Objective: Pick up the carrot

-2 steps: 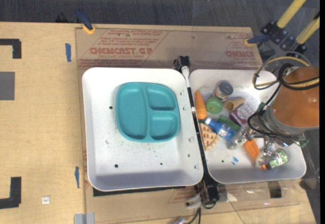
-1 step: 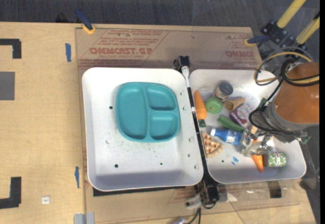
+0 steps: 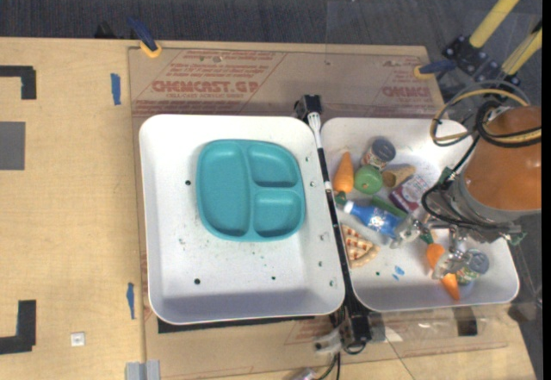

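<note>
The carrot [image 3: 344,171], a short orange cone, lies in the right bin [image 3: 499,292] close to its left wall, pointing toward the back. My gripper [image 3: 448,262] hangs low over the bin's front right part, well to the right of the carrot and apart from it. Small orange pieces [image 3: 449,284] show right by the gripper, but I cannot make out what they are or whether anything is held. The arm's orange band [image 3: 512,167] rises above the gripper and hides the bin's right side.
The left bin [image 3: 172,266] holds a teal divided plate [image 3: 251,189]. Around the carrot lie a green round item [image 3: 368,181], a small can [image 3: 380,150], a blue bottle [image 3: 375,218] and a pizza slice [image 3: 357,246]. A black divider [image 3: 320,154] separates the bins.
</note>
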